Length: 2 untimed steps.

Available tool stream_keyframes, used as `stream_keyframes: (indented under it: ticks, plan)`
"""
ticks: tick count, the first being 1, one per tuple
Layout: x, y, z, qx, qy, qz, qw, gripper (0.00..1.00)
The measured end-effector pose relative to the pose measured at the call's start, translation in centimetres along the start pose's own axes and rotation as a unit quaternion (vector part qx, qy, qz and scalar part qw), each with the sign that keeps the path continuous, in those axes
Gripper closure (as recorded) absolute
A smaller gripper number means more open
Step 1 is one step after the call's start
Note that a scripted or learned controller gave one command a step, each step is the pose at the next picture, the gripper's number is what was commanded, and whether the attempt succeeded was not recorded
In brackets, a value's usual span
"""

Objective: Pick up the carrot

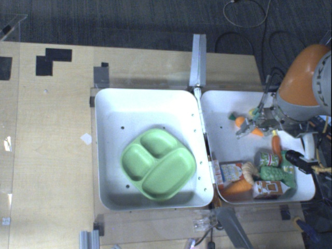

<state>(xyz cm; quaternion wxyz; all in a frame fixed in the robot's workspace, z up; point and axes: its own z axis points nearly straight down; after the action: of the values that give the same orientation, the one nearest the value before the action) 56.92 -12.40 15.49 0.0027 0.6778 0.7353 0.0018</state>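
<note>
Half-hidden carrot [240,121] beside fingers [249,127]

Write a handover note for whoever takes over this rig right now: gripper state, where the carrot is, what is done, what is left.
Gripper: over the upper part of the right bin, fingers spread, nothing seen between them.
Carrot: small orange piece with a green top, lying on the right bin's floor right at the fingertips; a second orange bit lies beside it.
Other items: packaged foods piled at the right bin's lower edge; green divided plate in the left bin.
Done: gripper brought to the carrot.
Left: close on it, lift it.
</note>
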Motion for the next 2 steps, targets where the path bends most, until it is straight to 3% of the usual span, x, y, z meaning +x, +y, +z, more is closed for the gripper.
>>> stream_keyframes:
  ticks: [1, 2]
  plan:
    - [0.8, 6.7, 6.7, -0.002, -0.001, -0.018, 0.9998, 0.0]
    - [-3.4, 5.5, 6.7, -0.002, -0.001, -0.053, 0.9986, 0.0]
